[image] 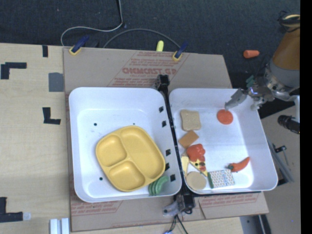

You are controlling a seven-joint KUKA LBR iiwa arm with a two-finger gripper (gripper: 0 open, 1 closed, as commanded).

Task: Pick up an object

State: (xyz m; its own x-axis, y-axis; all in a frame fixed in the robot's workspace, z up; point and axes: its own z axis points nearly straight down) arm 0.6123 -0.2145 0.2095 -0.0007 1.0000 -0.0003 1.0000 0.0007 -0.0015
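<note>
Above the right bin (258, 145), near its far right corner, I see the tool (237, 100) hanging at a slant, and it carries nothing. Whether it stands apart or together I cannot tell (it looks like one grey wedge from this angle). Closest to it is the red disc (224, 116), lying flat on the bin floor just below and left of the tip, apart from the other things. It is the target I would choose, because the rest is crowded: a bread slice (190, 120), a brown piece (188, 139), a red tomato (195, 152) and a chili (239, 165) lie toward the middle wall and the near edge. In the left bin (83, 106) rests a yellow tray (129, 157). To do it well, I think the tool must come straight down over the disc, centred, and close low, since a flat thing slips easily.
</note>
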